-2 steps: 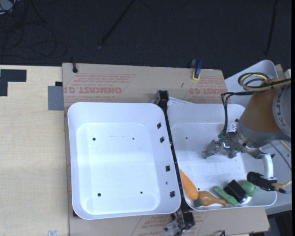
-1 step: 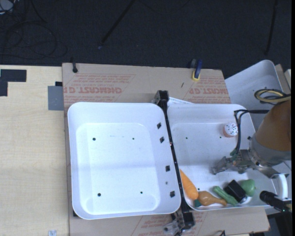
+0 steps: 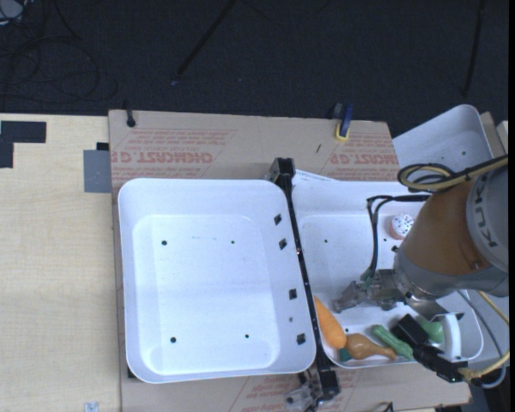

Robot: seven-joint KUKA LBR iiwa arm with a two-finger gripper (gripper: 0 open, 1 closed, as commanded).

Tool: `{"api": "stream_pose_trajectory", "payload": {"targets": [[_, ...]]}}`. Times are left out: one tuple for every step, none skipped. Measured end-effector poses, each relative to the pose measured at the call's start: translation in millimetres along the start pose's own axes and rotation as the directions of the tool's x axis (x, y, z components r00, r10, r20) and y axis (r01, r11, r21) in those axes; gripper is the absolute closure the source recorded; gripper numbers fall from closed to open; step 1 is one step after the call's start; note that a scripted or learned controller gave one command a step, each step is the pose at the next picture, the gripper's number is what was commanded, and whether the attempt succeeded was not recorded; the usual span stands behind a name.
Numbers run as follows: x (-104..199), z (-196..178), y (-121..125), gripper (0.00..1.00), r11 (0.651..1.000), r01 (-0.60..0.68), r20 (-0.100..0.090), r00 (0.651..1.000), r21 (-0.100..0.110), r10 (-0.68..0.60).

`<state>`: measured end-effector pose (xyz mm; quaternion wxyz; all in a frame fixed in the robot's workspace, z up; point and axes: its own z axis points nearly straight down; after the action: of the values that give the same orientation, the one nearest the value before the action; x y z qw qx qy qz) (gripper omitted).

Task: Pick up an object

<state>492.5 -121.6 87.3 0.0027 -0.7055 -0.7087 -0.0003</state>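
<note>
- While parked over right bin (image 3: 343, 230), gripper (image 3: 358, 294) low near its front, fingers spread wide, gripping nothing.
- Just right and below: orange carrot-shaped toy (image 3: 329, 323), tan piece (image 3: 366, 346), green piece (image 3: 391, 339) clustered in front corner.

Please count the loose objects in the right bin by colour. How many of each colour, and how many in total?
Orange: 2, a long orange carrot-shaped piece and a rounder orange gourd-shaped piece.
Green: 2, a green stick-shaped piece and a green piece partly behind the arm.
White: 1, a small round white dial-faced disc.
Total: 5.
</note>
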Motion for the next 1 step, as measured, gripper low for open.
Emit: {"api": "stream_pose_trajectory", "payload": {"targets": [[31.0, -2.8, -3.0, 0.0, 1.0, -0.013, 0.021, 1.0, -0.017, 0.013]]}}
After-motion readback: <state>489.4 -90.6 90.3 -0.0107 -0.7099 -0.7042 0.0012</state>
